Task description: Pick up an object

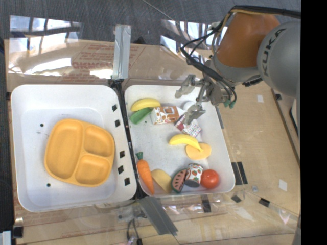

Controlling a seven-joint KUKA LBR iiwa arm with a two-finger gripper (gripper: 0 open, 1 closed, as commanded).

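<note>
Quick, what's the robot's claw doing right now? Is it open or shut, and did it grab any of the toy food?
Gripper: open, holding nothing; it hangs over the right bin, just above the small red-and-white packet.

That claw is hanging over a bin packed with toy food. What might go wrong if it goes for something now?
1. The gripper hovers where a small carton and a red-and-white packet lie close together; it may nudge both and grasp neither.
2. The banana rests against a yellow slice, so one could drag the other.
</note>
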